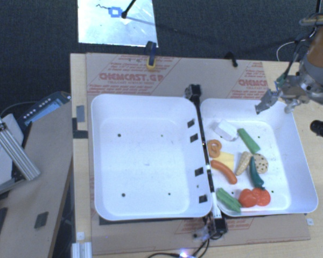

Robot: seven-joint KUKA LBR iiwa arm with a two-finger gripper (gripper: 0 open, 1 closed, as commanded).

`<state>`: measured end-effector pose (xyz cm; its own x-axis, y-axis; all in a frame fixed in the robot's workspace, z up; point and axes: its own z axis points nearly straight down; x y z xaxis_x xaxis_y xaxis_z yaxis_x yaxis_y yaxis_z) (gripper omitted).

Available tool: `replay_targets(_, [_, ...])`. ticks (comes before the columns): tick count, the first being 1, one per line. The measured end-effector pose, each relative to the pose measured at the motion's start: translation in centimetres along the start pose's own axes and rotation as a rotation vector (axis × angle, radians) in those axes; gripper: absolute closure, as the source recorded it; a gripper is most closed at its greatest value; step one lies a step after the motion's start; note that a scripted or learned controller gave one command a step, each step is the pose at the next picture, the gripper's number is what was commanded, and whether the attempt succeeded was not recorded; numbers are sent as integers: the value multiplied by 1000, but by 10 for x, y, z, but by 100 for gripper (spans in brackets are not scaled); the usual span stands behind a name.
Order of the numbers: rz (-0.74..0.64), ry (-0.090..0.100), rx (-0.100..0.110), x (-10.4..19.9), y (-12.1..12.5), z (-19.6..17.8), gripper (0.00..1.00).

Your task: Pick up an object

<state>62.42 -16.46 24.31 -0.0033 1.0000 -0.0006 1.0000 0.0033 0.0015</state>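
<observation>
The gripper [274,102] is hovering released over the right bin's [299,144] far edge, grasping nothing; the toys [242,165] are lying untouched.

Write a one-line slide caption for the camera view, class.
Gripper open above the right bin's far edge, toy food clustered inside, beside the left bin.

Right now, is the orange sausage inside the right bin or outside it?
Inside. The orange sausage lies on the floor of the right bin, near its left wall, beside a yellow piece.
</observation>
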Motion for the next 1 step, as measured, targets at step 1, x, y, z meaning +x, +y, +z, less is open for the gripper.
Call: replay_targets(1, [-6, 7, 15, 71, -14, 148, 0])
